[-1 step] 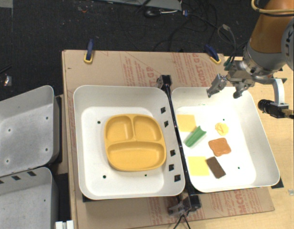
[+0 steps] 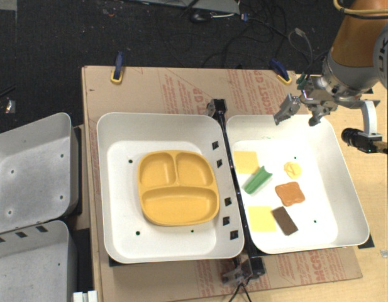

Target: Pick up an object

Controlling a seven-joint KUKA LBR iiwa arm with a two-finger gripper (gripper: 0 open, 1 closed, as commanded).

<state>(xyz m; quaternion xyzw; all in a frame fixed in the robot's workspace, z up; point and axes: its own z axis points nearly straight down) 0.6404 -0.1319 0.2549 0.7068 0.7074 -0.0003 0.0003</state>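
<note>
- Over the far edge of the right bin [image 2: 351,168], your pincer [image 2: 304,111] hung with its two fingers spread and nothing between them, well clear of the pieces below.
- You had six small pieces to choose from, all lying on that bin's floor toward its left half: a pale yellow square [image 2: 246,162] nearest the divider, a green wedge [image 2: 257,179] touching its lower right corner, a small yellow round piece [image 2: 293,168] to the right, an orange slab [image 2: 290,194] just below that, a second yellow square [image 2: 261,219] near the front, and a brown bar [image 2: 284,220] touching its right side.
- You could judge them all as light toy food, probably stiff plastic, unlikely to break and likely a little slick.
- The two squares looked flat against the floor, so your fingers would have found little edge to bite on.
- The green wedge looked the best pick: it seemed to stand proud, so you could close across its narrow width, though it crowded the square beside it.
- The orange slab lay apart from its neighbours, giving room on both sides.
- The bin floor was smooth, white and shallow-walled, so a nudged piece would likely slide.
- The left bin [image 2: 118,137] carried a yellow divided plate [image 2: 178,187]; both bins sat on the cardboard-covered desk [image 2: 149,87].
</note>
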